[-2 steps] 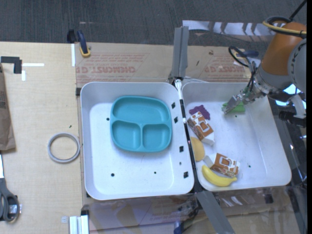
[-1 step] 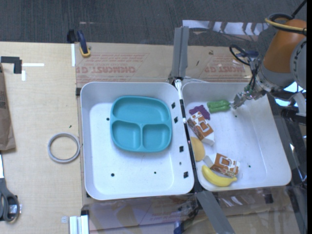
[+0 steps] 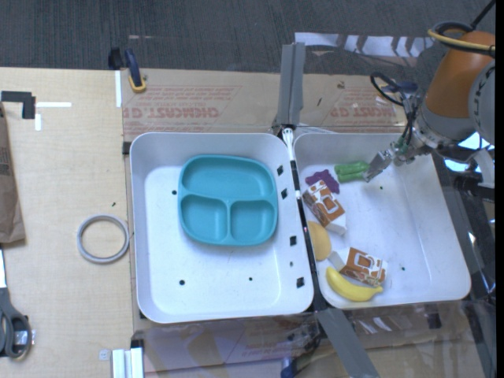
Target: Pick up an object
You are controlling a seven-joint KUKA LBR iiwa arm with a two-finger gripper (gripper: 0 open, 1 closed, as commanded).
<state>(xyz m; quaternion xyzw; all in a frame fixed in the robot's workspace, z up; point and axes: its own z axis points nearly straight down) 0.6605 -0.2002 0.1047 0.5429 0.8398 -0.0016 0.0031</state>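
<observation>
Two white bins sit side by side on my counter [image 3: 63, 179]. The left bin [image 3: 157, 274] holds one teal divided plate [image 3: 228, 199]. The right bin [image 3: 425, 242] holds the pickable clutter, all crowded along its left wall: one green piece [image 3: 350, 170], one purple item [image 3: 322, 183], two orange-and-white cartons [image 3: 325, 208] and [image 3: 365, 265], one yellow rounded piece [image 3: 319, 241], and one banana [image 3: 351, 287] at the near corner. My claw [image 3: 376, 168] hangs low in the right bin's far part, its tip just beside the green piece's right end; I see nothing between its fingers, and I cannot tell how wide they stand. Out on the counter lie one grey ring [image 3: 103, 237] and one blue clamp [image 3: 131, 68].
</observation>
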